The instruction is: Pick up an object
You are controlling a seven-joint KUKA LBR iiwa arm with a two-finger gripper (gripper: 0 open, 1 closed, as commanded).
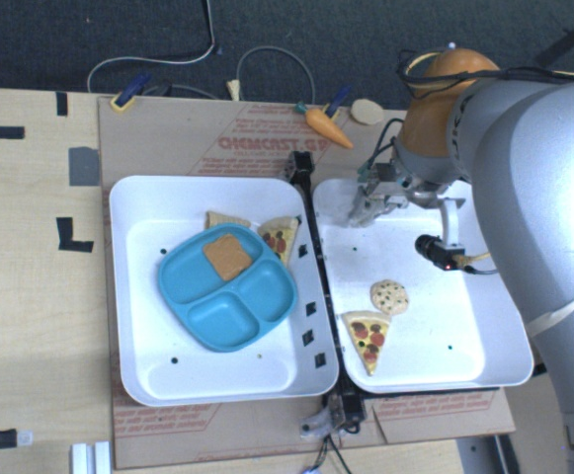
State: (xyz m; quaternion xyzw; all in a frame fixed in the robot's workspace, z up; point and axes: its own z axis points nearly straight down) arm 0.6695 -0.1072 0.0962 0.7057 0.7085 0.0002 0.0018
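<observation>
My gripper point(364, 205) hangs over the far left corner of the right bin point(484, 358), with nothing visible in it. In that bin lie a chocolate-chip cookie point(389, 295) and a pizza slice point(368, 339), both nearer the front and apart from the gripper. The left bin point(133, 265) holds a blue divided plate point(229, 292) with a brown toast piece point(228, 256) in its far compartment. A second pizza slice point(281, 235) lies just behind the plate's right side.
A toy carrot point(327, 127) and a beige round piece point(367, 112) lie on the cardboard behind the bins. A black divider point(311, 265) runs between the bins. The grey arm point(524, 186) covers the right side.
</observation>
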